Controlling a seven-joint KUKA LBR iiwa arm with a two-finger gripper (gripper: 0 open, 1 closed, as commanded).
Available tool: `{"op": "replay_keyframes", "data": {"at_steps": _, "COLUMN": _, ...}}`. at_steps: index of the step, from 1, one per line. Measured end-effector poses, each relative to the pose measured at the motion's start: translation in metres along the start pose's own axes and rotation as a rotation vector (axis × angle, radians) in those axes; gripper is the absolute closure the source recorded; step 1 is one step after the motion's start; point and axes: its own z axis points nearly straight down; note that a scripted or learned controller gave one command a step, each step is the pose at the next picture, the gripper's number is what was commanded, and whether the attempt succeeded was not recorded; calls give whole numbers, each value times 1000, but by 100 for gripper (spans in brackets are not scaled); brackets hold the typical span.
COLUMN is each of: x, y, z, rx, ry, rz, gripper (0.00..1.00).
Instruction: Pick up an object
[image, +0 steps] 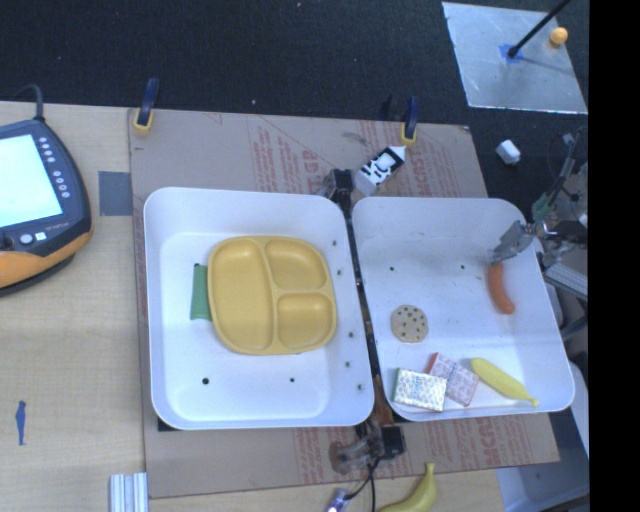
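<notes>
Lying near the right edge of the right bin (440, 215), an orange sausage-shaped object (501, 289) sits just below and beside the gripper (508, 245), which reaches in over that bin's upper right corner. The grey fingers point down and to the left, their tips close above the sausage's upper end; whether they touch it cannot be told at this size, and whether they are spread or closed cannot be told either. Nothing is seen between them.

Along the same bin's lower edge, a yellow banana (503, 380) lies at a slant toward the lower right corner. Just to its left are a pinkish square packet (453, 377) and a pale green-white packet (420, 390), touching one another. A round brown cookie (408, 323) rests near the bin's left edge, apart from the packets.

In the left bin (170, 300), a yellow divided tray (270, 295) occupies the middle, covering most of a green flat item (199, 292) that peeks out at its left side.

Outside the bins, a second banana (419, 490) lies at the bench's lower edge, and a tablet-like pendant (35, 200) rests at the left edge.
</notes>
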Motion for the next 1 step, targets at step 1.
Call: {"op": "replay_keyframes", "data": {"at_steps": 1, "x": 0, "y": 9, "z": 130, "rx": 2, "ry": -1, "rz": -2, "gripper": 0}}
